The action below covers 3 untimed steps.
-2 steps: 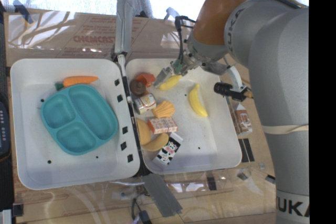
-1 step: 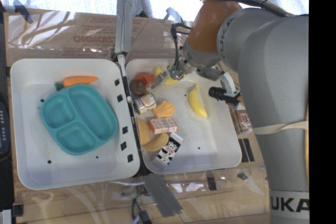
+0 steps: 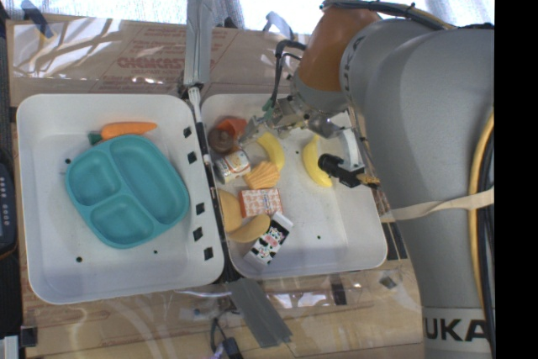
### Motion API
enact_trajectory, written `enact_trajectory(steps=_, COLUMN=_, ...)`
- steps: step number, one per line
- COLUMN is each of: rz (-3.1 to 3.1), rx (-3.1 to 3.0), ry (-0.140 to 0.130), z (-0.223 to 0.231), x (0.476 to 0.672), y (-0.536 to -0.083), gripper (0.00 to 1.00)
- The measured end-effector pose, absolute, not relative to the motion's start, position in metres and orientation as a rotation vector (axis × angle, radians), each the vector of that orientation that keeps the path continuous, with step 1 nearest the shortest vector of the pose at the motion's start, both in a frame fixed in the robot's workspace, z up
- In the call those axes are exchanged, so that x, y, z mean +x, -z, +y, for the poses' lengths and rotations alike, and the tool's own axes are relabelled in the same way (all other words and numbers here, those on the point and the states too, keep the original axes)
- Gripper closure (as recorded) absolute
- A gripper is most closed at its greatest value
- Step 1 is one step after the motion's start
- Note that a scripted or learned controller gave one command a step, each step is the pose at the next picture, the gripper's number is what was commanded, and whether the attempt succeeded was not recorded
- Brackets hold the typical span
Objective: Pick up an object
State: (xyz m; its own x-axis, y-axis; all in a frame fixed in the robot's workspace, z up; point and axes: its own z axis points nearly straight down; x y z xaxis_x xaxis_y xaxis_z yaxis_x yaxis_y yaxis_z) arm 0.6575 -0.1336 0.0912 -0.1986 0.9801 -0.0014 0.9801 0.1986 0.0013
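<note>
My gripper (image 3: 281, 118) hangs over the back of the right bin (image 3: 336, 244), below the arm's orange band. Just under it lie a yellow banana (image 3: 271, 150) and a brown and red round toy (image 3: 225, 135). Near these sit a small can (image 3: 233, 166), an orange waffle-like piece (image 3: 262, 175), a small orange-and-white box (image 3: 261, 202), yellow pieces (image 3: 239, 221) and a black-and-white carton (image 3: 269, 239). A second banana (image 3: 314, 164) lies further right, next to a black part of the tool.
The left bin (image 3: 50, 248) holds a teal divided plate (image 3: 126, 189) and an orange carrot (image 3: 128, 129) at its back. A ridge with black clips (image 3: 200, 181) divides the bins. The grey arm covers the right bin's right side.
</note>
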Motion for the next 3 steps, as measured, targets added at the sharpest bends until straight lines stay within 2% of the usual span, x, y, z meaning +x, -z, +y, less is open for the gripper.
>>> enact_trajectory(steps=1, rz=2.533, rx=1.851, ry=-0.001, z=-0.160, x=0.658, y=-0.092, gripper=0.00)
enact_trajectory(steps=2, rz=2.536, rx=1.842, ry=-0.001, z=-0.159, x=0.660, y=-0.101, gripper=1.00)
enact_trajectory(steps=3, rz=2.574, rx=1.790, ry=-0.009, z=-0.077, x=0.637, y=-0.196, gripper=1.00)
